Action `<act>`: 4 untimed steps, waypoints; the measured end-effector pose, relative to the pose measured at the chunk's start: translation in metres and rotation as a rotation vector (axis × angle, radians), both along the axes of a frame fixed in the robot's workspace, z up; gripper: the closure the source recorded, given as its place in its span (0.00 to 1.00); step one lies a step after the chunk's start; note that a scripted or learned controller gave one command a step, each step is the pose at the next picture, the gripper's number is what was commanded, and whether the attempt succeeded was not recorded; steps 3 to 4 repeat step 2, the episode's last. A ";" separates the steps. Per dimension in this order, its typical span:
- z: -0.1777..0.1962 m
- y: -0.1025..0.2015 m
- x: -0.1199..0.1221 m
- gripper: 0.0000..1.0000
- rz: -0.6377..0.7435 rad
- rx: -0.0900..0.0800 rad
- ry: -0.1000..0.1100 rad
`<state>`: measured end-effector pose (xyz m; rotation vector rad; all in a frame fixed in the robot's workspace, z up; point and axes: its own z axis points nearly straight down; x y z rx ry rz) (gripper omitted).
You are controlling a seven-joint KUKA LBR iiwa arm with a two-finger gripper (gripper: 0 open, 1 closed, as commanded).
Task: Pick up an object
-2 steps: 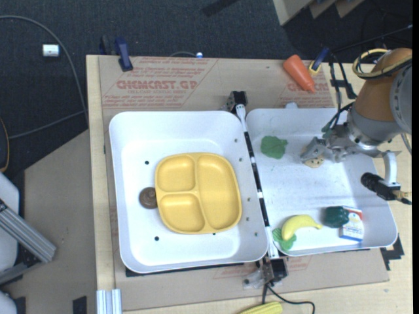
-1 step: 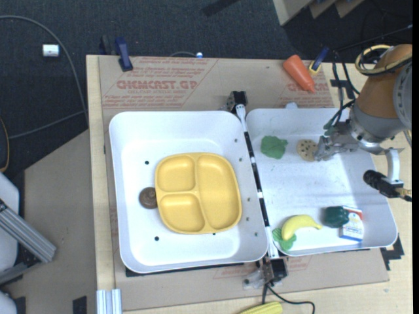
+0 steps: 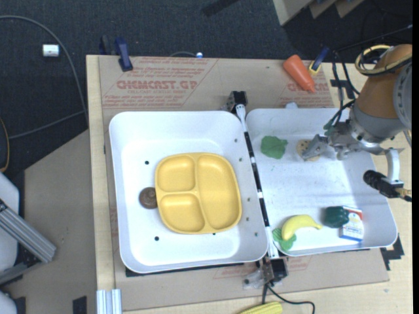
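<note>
My gripper (image 3: 325, 145) hangs low over the back of the right bin (image 3: 327, 188), at the end of the grey arm with its orange band (image 3: 380, 97). Its tip is right beside a small beige lumpy object (image 3: 306, 148); I cannot tell whether they touch. A green soft piece (image 3: 273, 146) lies just left of that. Along the bin's front edge rest a yellow banana (image 3: 298, 226) with a light green piece (image 3: 284, 239) beneath it, and a dark green object (image 3: 335, 216) next to a small white box (image 3: 353, 225).
The left bin (image 3: 131, 175) holds a yellow divided plate (image 3: 196, 192) and a brown round thing (image 3: 148, 197) at its left edge. An orange carrot-shaped toy (image 3: 299, 73) lies on the bench behind the right bin. A black part of the arm (image 3: 383, 182) overhangs the bin's right rim.
</note>
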<state>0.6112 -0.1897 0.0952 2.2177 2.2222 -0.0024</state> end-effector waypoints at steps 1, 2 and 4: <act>-0.012 -0.030 -0.111 0.00 0.000 0.010 0.006; -0.011 -0.027 -0.055 0.00 0.002 0.008 0.000; -0.011 -0.027 -0.055 0.00 0.002 0.008 0.000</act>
